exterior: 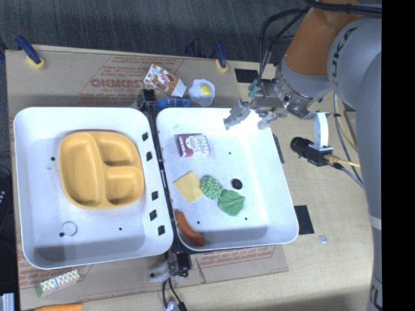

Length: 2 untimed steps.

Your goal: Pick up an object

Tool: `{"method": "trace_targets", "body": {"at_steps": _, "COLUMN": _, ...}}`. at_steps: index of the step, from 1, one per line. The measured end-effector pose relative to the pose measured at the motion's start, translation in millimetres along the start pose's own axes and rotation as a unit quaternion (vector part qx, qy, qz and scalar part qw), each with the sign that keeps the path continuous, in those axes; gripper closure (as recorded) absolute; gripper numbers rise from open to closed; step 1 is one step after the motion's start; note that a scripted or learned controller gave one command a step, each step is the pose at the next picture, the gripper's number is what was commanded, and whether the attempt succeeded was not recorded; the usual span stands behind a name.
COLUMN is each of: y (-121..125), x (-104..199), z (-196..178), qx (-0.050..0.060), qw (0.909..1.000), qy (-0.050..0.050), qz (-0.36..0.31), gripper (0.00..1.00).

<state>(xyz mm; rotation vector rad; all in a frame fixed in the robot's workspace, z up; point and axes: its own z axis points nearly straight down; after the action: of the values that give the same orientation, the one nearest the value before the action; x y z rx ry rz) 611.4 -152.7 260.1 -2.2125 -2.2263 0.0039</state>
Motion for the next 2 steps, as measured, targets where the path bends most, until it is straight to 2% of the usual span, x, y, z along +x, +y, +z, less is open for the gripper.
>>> {"method": "trace_targets", "body": {"at_steps": 1, "y": 15.5, "x": 37.6, "z": 115.2, "qx": 0.001, "qw": 0.9997, "qy": 0.000, "qz": 0.022, "gripper": 0.00}}
{"method": "trace_targets", "body": {"at_steps": 2, "y": 21.6, "x": 53.2, "z": 163.8, "qx": -0.003, "qw": 0.9996, "qy": -0.001, "qz": -0.028, "gripper": 0.00}}
